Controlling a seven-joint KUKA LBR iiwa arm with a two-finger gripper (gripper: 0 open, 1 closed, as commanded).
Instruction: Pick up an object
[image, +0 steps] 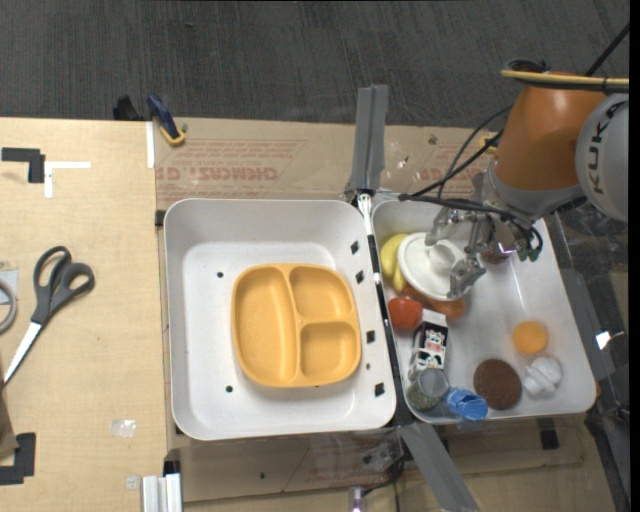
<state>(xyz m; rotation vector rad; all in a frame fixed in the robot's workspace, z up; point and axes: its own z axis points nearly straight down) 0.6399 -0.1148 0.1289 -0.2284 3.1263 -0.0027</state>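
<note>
Patience is what this step asks of you: the gripper (468, 262) hangs low over the upper part of the right bin (560, 300), right of centre in the frame, above a crowded heap. Under and just left of it lies a white bowl (425, 265), tipped on its side, with a yellow fruit (390, 255) touching its left edge and a red ball (405, 313) just below. Choose one target before you descend; the bowl's rim looks the nearest thing to pinch, but it is thin and curved, so I judge it could slip unless the fingers straddle the wall squarely. Come straight down and avoid dragging sideways, or you push the heap against the bin wall.

Easier candidates sit apart in the lower right: an orange ball (530, 337), a brown disc (497, 382) and a small white piece (544, 375), each with bare floor around it. A card (431, 347), a grey cup (428, 388) and a blue piece (466, 404) crowd the lower left corner.

Of the gripper itself, the metal fingers blur against the bowl and cables; you cannot tell whether they stand apart or together, and nothing shows plainly between them. The left bin (190, 300) holds a yellow tray (297, 325).
</note>
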